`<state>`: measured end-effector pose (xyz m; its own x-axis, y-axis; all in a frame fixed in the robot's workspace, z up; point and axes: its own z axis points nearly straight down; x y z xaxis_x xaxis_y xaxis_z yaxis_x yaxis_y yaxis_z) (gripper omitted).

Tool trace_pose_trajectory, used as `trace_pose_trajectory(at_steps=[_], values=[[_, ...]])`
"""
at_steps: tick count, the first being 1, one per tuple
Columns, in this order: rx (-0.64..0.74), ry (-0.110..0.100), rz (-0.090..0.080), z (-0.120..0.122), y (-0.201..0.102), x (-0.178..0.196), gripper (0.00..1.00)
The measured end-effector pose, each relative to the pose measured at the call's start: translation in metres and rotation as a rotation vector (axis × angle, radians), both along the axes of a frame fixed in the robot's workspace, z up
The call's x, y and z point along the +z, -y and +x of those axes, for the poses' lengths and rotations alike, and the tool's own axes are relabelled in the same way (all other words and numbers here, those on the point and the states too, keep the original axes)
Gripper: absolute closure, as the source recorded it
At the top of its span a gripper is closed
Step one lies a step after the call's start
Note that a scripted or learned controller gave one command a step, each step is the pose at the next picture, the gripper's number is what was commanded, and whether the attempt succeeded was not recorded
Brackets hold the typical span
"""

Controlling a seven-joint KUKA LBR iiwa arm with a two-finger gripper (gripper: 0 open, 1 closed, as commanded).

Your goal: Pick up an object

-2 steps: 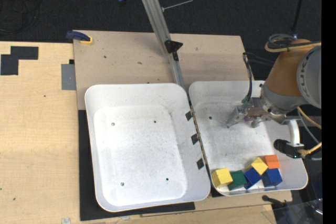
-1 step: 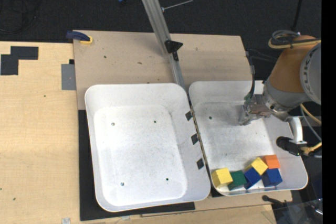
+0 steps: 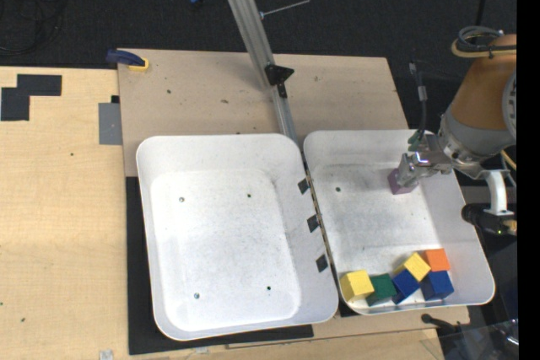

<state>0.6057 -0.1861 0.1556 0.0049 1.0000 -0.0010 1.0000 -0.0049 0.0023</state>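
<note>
Bench: right bin (image 3: pixel 371 173) with coloured blocks (image 3: pixel 405 276).

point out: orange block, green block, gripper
orange block (image 3: pixel 436 258), camera view, on its top face.
green block (image 3: pixel 382 288), camera view, on its top face.
gripper (image 3: pixel 413 173), camera view, at its tip over the right bin.

Arm (image 3: pixel 485 97) cut off at right edge; gripper (image 3: pixel 408 174) too small and blurred to read, purple block (image 3: pixel 402 184) partly hidden beneath it.

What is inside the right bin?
Coloured blocks huddle in the right bin's near corner: yellow, green, blue, orange. A purple block sits under the gripper. Blocks hide whatever lies beneath them.
</note>
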Motion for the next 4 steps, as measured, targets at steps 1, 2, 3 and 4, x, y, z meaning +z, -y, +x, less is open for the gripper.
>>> trace_pose_trajectory(at_steps=[1, 2, 3, 4], values=[[0.005, 0.000, 0.000, 0.002, 0.000, 0.042, 1.00], [0.007, 0.003, 0.000, 0.006, -0.005, 0.104, 1.00], [0.008, -0.007, 0.003, -0.014, -0.047, 0.094, 1.00], [0.009, -0.006, 0.004, -0.031, -0.100, 0.100, 1.00]])
